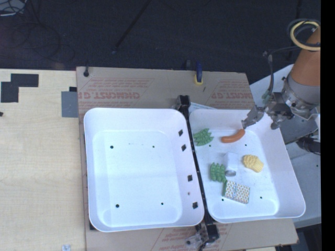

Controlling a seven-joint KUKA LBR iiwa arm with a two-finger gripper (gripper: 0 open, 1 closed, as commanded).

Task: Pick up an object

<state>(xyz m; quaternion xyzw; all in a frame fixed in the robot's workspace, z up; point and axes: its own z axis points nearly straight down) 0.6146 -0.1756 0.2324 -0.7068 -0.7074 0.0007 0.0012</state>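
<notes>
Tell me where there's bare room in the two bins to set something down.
The left bin offers a wide bare floor, bordered by its four walls. In the right bin, free patches lie along the near wall below the patterned card and by the right wall past the yellow piece. Its middle is crowded: two green pieces, the orange sausage beside the gripper.

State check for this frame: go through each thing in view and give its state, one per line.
hand: above the right bin's far rim, fingers spread, holding nothing
orange sausage: lying loose in the right bin, near the hand
yellow corn: lying loose
green leafy piece: lying by the divider
green piece: lying mid-bin
patterned packet: lying flat
left bin: on the bench
</notes>
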